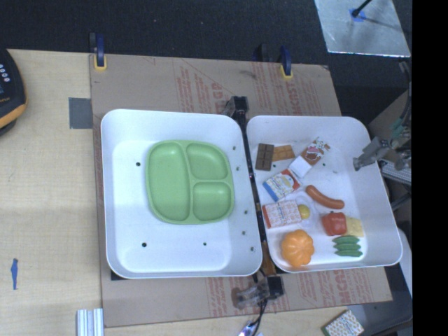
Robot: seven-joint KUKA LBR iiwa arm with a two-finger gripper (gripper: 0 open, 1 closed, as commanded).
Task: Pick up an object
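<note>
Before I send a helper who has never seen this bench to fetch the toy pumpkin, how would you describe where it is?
Look at the right-hand white bin, the one crowded with small toy foods. Go to its near edge, left of middle. The pumpkin is the round, ribbed orange piece there, much rounder than the long sausage and the red pepper beside it.

Red lettering runs in diagonal and upright bands across the brown cardboard sheet (210, 82) under the two bins, but it is too faint and small to read. The small printed packets (281, 213) in the right bin (371, 187) carry red and white print, also too small to make out. No word or number is legible anywhere.
</note>
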